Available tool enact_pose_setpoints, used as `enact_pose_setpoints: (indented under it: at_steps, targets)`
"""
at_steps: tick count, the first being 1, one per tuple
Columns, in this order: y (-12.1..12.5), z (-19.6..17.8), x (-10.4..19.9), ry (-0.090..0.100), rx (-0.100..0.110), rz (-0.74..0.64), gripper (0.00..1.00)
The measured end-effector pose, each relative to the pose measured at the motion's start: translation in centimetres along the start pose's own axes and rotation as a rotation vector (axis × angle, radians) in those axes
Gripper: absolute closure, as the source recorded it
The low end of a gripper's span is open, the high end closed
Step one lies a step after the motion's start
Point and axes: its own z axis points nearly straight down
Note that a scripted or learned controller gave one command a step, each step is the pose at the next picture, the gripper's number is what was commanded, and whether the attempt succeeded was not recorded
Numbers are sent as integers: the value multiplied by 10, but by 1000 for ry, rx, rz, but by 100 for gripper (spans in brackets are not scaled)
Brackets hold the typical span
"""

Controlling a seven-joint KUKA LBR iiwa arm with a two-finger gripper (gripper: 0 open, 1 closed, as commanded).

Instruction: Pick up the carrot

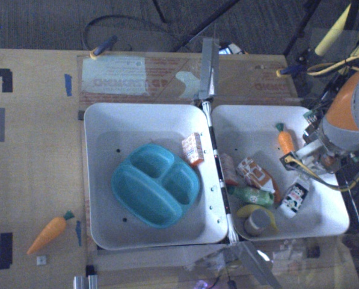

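The carrot (285,141) lies in the right bin (341,218), high in its far corner region, its green tuft toward the back wall and its orange body pointing down toward the clutter — it sits a little apart from the other items, which in my judgement makes it the easier target there. The arm (343,110) enters from the right with its orange band over the bin's right rim, and the pincer (292,160) hangs just below and beside the carrot's lower end; nothing is visibly between its fingers, and how far they are spread I cannot tell from this slanted view. That placement reads as an approach to the carrot rather than a completed hold. Below it a small black-and-white carton (294,198), an orange-patterned box (255,173), a green item (251,195) and a yellow-rimmed cup (257,220) crowd the bin's lower middle, so a descent that drifts downward risks catching them instead. A second carrot (47,233) rests out on the bench (29,161) to the left of the left bin (101,125), well out of the arm's present reach. The left bin holds a blue divided plate (156,184) and a small red-and-white pack (193,149) against the shared wall.
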Motion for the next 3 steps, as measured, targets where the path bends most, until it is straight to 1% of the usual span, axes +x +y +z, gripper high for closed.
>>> enact_pose_setpoints:
  at_steps: [1, 2, 3]
  targets:
    - [-55, -1, 18, 3, 2, 110, 100]
    - [-63, -39, 36, 0, 1, 175, 100]
    - [-110, -119, 65, 1, 0, -125, 100]
